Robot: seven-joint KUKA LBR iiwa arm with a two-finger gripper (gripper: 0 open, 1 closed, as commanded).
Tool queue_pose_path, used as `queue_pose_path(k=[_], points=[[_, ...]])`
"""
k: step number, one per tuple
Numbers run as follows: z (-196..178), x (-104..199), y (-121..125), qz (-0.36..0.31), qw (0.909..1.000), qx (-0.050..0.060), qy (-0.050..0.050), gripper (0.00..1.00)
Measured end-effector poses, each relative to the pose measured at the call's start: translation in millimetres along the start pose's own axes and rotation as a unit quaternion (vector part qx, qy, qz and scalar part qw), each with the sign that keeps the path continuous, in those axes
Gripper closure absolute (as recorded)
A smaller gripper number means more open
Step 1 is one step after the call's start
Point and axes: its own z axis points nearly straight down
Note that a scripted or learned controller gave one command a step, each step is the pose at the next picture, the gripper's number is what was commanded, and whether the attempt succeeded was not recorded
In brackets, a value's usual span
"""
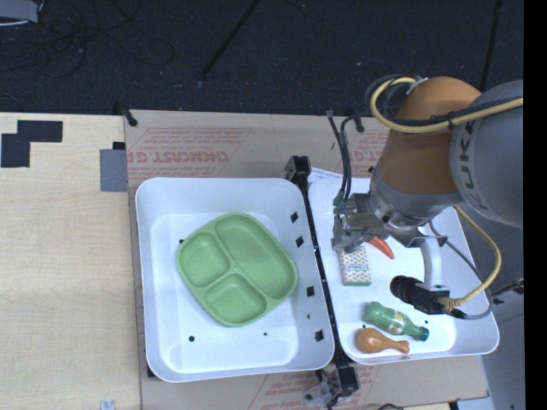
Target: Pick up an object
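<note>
Largest first: we see a pale wooden bench (pixel 60 254) with a brown printed cardboard sheet (pixel 214 148) on it, and both bins sit on that sheet; the arm (pixel 427 152) comes in from the right, grey with its orange section bent over the right bin (pixel 474 336). The left bin (pixel 162 348) sits beside the right one and their inner walls meet at a dark strip down the middle.

In the left bin we have a green divided plate (pixel 237 267) with three compartments, lying flat and turned at an angle, roughly central, apart from the walls.

The gripper (pixel 346 236) points down into the upper left part of the right bin, close to the inner wall; we cannot tell from this view whether it is released or clenched, and we see nothing held in it.

Candidate objects are all in the right bin. A small patterned box (pixel 355 266) lies flat just below the gripper, possibly touching it, though we cannot tell; a green bottle (pixel 395 321) lies on its side nearer the front wall, cap end to the right; a brown drumstick-shaped toy (pixel 380 341) lies just in front of the bottle, thin end to the right, and looks to be touching it. A small orange-red piece (pixel 382 248) lies slanted just right of the box, partly under the wrist; it is too hidden for us to name.
</note>
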Motion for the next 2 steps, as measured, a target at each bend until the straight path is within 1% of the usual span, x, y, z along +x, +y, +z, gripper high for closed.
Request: queue_pose_path(k=[1, 2], points=[[-5, 50, -11, 0.000, 1.0000, 0.001, 0.000, 1.00], [-5, 96, -12, 0.000, 1.0000, 0.000, -0.001, 1.00]])
